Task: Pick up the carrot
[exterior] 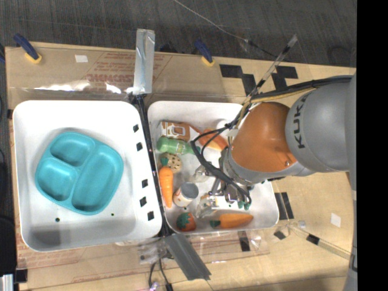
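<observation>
The arm (285,141) reaches from the right over the right bin (182,109), its gripper (219,200) low among toys. One carrot (165,185) lies near the bin's left wall. A teal tray (79,172) sits in the left bin (36,117).

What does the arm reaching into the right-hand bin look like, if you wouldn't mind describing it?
The arm is a thick, rounded grey body carrying dark KUKA lettering, with a glossy orange band above the wrist. Black cables loop around the wrist. The gripper below is a small cluster of dark and metallic parts, too cluttered to make out in detail.
</observation>
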Available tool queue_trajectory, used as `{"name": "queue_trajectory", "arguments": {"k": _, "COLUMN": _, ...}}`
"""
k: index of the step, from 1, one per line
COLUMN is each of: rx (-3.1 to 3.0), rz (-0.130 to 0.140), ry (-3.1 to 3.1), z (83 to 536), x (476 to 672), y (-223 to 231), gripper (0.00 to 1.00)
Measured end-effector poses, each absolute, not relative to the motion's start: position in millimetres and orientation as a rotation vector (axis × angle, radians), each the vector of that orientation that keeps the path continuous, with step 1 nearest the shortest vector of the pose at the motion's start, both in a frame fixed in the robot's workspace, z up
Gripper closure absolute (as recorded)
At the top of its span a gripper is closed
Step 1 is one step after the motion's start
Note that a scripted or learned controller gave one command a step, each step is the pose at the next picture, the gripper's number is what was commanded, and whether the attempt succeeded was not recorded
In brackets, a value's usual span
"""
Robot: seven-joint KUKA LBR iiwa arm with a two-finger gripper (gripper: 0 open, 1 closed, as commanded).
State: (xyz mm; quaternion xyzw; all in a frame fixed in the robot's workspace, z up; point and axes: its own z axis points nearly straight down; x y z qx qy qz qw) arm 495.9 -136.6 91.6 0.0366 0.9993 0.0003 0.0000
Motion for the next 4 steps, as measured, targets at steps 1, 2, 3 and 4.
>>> {"name": "queue_trajectory", "arguments": {"k": 1, "rx": 0.734, "rz": -0.010, "ry": 3.053, "z": 96, "x": 475.9, "y": -96, "gripper": 0.00}}
{"name": "queue_trajectory", "arguments": {"k": 2, "rx": 0.722, "rz": -0.009, "ry": 3.054, "z": 106, "x": 477.8, "y": -95, "gripper": 1.00}}
{"name": "queue_trajectory", "arguments": {"k": 3, "rx": 0.495, "rz": -0.003, "ry": 3.089, "z": 196, "x": 479.7, "y": -30, "gripper": 1.00}}
{"name": "queue_trajectory", "arguments": {"k": 4, "rx": -0.354, "rz": 0.000, "ry": 3.118, "z": 201, "x": 477.7, "y": 6, "gripper": 1.00}}
